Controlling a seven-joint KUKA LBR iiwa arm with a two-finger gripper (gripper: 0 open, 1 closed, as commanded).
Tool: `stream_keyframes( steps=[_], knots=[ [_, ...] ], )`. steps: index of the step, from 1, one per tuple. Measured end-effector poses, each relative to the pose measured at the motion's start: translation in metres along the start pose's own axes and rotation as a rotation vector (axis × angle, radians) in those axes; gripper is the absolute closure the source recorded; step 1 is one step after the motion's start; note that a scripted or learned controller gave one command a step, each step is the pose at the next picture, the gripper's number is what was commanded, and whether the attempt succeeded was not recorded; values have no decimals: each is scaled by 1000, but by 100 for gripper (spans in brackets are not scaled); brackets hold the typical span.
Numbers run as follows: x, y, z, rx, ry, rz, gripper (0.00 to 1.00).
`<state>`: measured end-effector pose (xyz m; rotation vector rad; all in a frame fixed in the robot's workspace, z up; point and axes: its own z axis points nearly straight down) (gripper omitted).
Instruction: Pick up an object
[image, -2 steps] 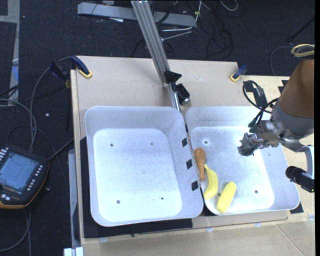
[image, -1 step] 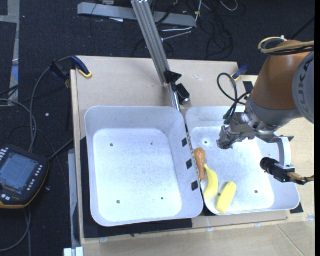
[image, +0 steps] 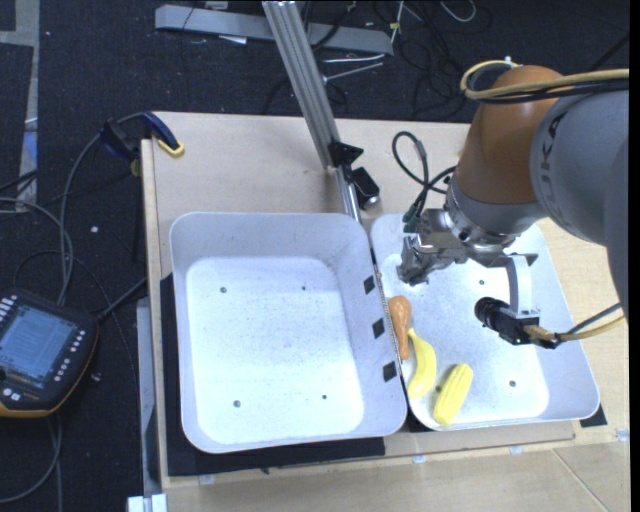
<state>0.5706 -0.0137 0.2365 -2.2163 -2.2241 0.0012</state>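
no text, label, brand, number or sign can be read anywhere. a lit screen is carried by the handheld pendant (image: 35, 350) on the floor left of the bench, but its contents are too small and blurred for any character to be made out.

Your arm (image: 560, 130) reaches in from the right, its orange band above the wrist, with the gripper (image: 413, 268) pointing downward, low.

One fixed overhead camera, slanted down on both bins (image: 200, 235).
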Motion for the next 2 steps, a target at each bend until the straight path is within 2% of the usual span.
stream_keyframes(
  steps=[1, 2],
  knots=[
    [42, 25, -9, -2, 0, 0, 100],
    [89, 63, -8, -2, 0, -1, 100]
  ],
)
